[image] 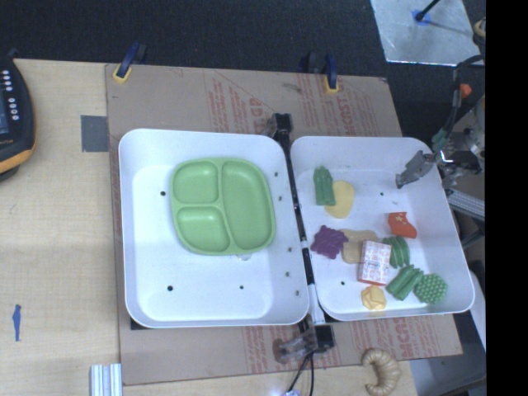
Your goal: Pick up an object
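Camera view is looking down on two white bins sitting side by side on a cardboard sheet over the bench. The left bin [140,295] is holding a green plate [223,205] with three compartments, lying flat in its upper middle. The right bin [371,151] is holding a scatter of toy foods: a green pod [323,186] is lying upright near the upper left of that bin, touching a pale yellow piece [341,198] just to its right; a purple piece [328,241] is sitting lower, by the bin's left wall; a tan piece [355,246] is lying beside it, partly under a red-and-white packet [375,261]; a yellow lump [373,298] is resting near the bottom edge; green beans [403,280] and a round green bumpy piece [430,288] are crowding the lower right corner, and another green piece [400,252] is lying just above them; a red piece [401,224] is sitting alone toward the right wall. The gripper [411,172] is hanging at the upper right of the right bin, well apart from every toy, with nothing between its fingers; how wide they are standing cannot be told. A tan curl [381,370] is lying on the cardboard below the bins.
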`<state>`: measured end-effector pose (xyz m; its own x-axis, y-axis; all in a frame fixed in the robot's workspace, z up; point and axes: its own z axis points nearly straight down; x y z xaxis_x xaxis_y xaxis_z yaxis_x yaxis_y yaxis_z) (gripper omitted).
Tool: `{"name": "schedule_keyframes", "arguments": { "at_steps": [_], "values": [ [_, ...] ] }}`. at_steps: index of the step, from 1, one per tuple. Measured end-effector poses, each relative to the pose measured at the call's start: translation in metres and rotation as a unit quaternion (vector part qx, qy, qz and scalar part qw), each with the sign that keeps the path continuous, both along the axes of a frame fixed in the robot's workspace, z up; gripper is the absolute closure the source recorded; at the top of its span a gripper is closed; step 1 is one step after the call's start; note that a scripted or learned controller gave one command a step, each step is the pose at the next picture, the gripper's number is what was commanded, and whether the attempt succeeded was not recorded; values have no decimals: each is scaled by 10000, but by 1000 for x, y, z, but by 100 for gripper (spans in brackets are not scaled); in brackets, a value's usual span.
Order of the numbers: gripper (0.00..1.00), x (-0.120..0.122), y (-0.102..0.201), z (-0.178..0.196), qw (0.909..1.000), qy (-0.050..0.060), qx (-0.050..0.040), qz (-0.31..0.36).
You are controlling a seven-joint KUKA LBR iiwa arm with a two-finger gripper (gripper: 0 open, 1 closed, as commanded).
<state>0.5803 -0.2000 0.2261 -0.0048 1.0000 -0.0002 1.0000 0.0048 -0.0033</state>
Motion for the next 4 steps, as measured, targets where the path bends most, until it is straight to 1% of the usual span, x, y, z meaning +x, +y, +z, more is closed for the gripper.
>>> {"name": "schedule_keyframes", "arguments": {
  "at_steps": [1,2,3,4],
  "values": [
    [0,-14,-10,-129,10000,65,18,-1],
    [0,-51,-5,-132,10000,-35,-9,-3],
    [0,-41,13,-131,10000,-42,-24,8],
    [0,-59,-5,-132,10000,-24,1,-6]
  ]
}}
